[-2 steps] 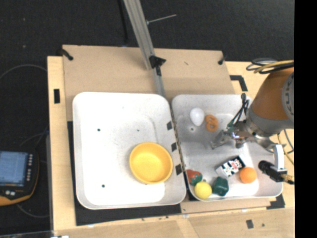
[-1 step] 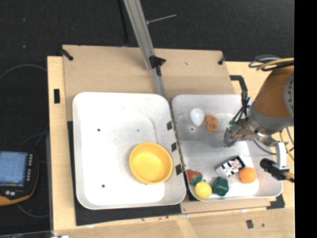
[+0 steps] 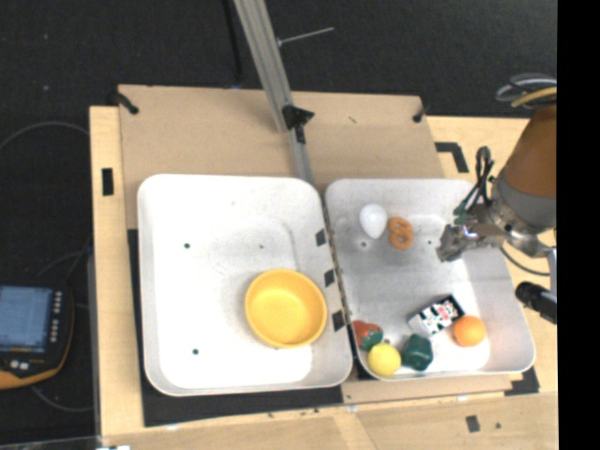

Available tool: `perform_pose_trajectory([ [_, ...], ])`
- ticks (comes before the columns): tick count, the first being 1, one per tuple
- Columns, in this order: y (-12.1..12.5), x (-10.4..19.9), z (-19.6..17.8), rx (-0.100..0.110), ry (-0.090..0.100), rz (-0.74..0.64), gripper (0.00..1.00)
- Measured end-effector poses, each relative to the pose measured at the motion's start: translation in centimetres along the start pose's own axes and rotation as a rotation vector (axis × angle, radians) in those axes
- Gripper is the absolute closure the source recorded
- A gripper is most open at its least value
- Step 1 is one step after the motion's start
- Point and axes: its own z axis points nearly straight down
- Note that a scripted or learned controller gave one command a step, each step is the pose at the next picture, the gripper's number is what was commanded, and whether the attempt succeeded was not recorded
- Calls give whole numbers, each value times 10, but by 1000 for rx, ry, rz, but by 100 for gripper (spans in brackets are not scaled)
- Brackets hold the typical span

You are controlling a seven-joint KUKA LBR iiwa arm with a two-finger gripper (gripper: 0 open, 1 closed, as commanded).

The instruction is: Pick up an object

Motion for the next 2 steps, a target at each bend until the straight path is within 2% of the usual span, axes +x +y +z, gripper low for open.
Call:
perform_pose_trajectory([
  [1, 1, -1, -19, 6, 1, 0, 100],
  [2, 8, 49, -13, 6, 3, -4, 100],
])
